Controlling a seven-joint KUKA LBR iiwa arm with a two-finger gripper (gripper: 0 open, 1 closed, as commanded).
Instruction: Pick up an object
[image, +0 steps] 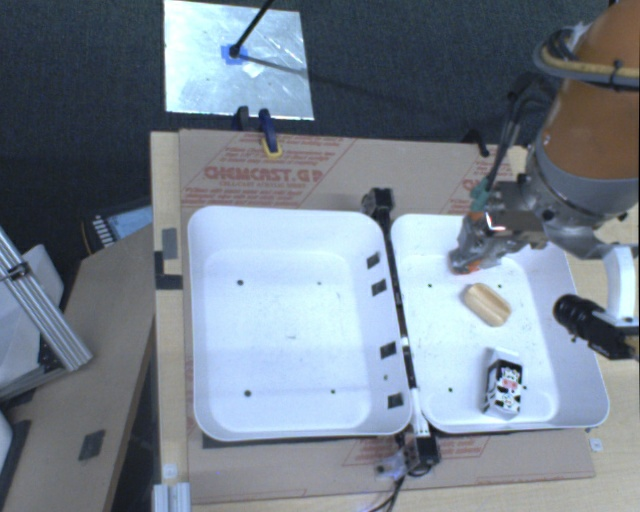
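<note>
A tan, bread-like oval object (486, 303) lies in the right bin (440, 400), near its middle. Closer to the front of that bin stands a small black-and-white box (505, 386) with a cartoon figure on it. My gripper (472, 258) hangs over the back part of the right bin, just up and left of the tan object and apart from it. I see nothing held at its tip. The grey arm with its orange band (600, 90) comes in from the upper right.
The left bin (290, 320) sits beside the right one, parted by a black hinge strip (392, 300). Both rest on a cardboard sheet (300, 170). A black fixture (590, 325) juts in at the right bin's right rim. A metal plate (238, 58) lies behind the bench.
</note>
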